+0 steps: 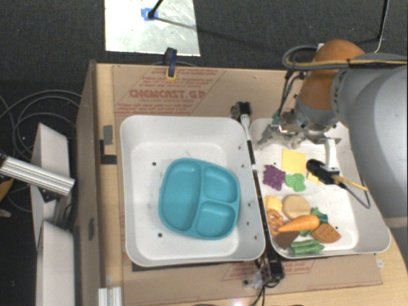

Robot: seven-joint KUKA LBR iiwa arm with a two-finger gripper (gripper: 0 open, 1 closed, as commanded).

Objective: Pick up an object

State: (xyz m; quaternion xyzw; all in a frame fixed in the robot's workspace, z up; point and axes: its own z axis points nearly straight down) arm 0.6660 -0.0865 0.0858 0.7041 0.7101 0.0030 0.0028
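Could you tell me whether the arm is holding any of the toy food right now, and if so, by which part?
It cannot be told. The gripper hangs over the right bin's far end, near the yellow cheese slice, and no item visibly sits in its grasp.

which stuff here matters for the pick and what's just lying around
For the job: gripper over the right bin; toy food in it: yellow cheese slice, purple grapes, carrot.

Lying about: teal divided plate in the left bin, cables.

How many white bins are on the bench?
2. The left bin holds a blue divided plate. The right bin holds a pile of toy food, with the gripper above its far end.
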